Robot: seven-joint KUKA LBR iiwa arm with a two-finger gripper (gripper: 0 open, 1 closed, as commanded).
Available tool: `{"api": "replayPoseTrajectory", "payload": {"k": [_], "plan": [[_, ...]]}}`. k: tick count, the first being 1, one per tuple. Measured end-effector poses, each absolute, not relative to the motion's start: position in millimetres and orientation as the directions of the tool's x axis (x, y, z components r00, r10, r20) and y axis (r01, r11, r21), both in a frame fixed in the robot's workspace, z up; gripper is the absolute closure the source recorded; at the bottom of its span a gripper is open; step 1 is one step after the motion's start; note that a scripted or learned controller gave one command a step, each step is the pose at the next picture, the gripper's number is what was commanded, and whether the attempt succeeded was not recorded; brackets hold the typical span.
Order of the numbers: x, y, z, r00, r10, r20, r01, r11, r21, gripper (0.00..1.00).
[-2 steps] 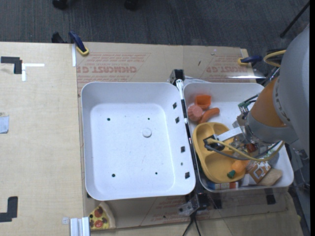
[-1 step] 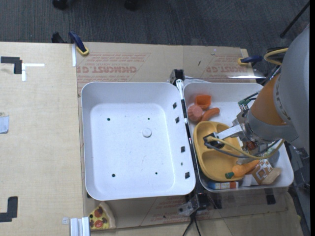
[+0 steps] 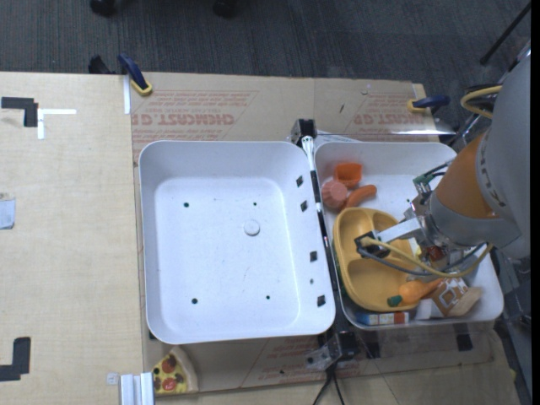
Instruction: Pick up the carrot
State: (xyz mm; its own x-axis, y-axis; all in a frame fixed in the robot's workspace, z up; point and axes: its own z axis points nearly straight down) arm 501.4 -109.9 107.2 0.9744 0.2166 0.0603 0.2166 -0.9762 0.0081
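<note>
Carrot [image 3: 413,292] beside the bowl [image 3: 358,278], both in right bin [image 3: 384,153]

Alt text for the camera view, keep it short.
The arm's gripper hangs over the right bin, above a yellow bowl. The carrot lies at the bowl's lower-right edge. The left bin sits alongside.

- left bin [image 3: 153,226]: white, dotted with small dark holes.
- right bin [image 3: 396,155]: white.
- bowl [image 3: 359,226]: yellow.
- carrot [image 3: 415,291]: orange, green at one end.
- cardboard [image 3: 202,112]: brown, red lettering.
- clamp [image 3: 135,76]: blue and yellow.
- table [image 3: 67,251]: pale wood.
</note>
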Motion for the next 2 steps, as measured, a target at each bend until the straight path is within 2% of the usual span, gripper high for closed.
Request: {"api": "replayPoseTrajectory", "payload": {"k": [1, 2], "plan": [[539.4, -98, 93, 0.979, 0.203, 0.000, 0.203, -0.979, 0.002, 0.00], [482.8, -99, 96, 0.965, 0.263, 0.014, 0.263, -0.965, 0.005, 0.00]]}}
